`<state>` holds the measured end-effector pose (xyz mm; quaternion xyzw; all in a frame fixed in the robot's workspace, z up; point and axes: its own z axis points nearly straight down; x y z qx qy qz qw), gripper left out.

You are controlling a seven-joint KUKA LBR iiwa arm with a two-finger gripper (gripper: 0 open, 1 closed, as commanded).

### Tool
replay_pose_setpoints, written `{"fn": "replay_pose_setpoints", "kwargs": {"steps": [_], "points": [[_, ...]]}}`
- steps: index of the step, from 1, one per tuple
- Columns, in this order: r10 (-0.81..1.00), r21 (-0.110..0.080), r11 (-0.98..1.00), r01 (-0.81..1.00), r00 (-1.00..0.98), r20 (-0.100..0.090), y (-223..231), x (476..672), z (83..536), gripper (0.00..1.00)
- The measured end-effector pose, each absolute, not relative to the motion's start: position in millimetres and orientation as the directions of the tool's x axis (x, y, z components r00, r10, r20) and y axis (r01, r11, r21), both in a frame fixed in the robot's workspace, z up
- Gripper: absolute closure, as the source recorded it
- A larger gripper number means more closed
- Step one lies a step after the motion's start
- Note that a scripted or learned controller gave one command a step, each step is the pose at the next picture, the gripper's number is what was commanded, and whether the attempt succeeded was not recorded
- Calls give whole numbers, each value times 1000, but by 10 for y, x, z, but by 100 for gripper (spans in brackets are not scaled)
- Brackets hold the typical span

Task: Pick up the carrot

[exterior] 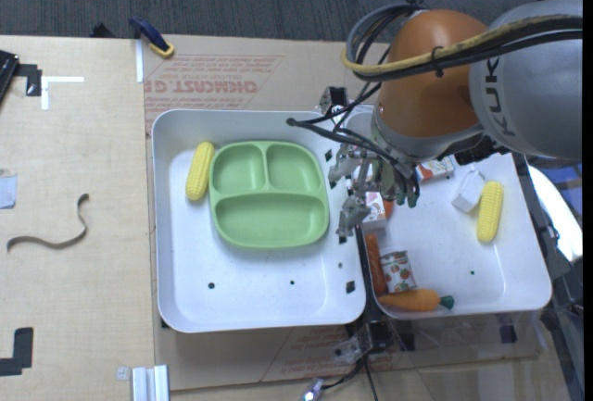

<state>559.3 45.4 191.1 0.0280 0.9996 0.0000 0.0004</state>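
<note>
My arm reaches in from three o'clock; the gripper (363, 195) hangs over the bins' divide, finger state unclear. I count one carrot (411, 300), two corncobs (198, 170).

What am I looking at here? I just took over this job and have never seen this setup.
One camera looks down at a slant on a bench with two shallow white bins. The grey and orange robot arm reaches in from the right; its gripper hangs over the divide between the bins. The left bin holds a green divided plate and a corn cob. The right bin holds the carrot near its front edge, a second corn cob and a small carton. I cannot tell whether the gripper holds anything.
</note>
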Motion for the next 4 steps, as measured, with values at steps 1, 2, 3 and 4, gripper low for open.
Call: {"fn": "replay_pose_setpoints", "kwargs": {"steps": [1, 2, 3, 4], "points": [[182, 0, 983, 182, -983, -1, 1374, 5588, 1210, 0], [87, -1, 996, 87, -996, -1, 1923, 4971, 1081, 0], [89, -4, 996, 89, -996, -7, 1892, 4995, 1166, 100], [195, 0, 981, 195, -981, -6, 2046, 5897, 2470, 100]]}}
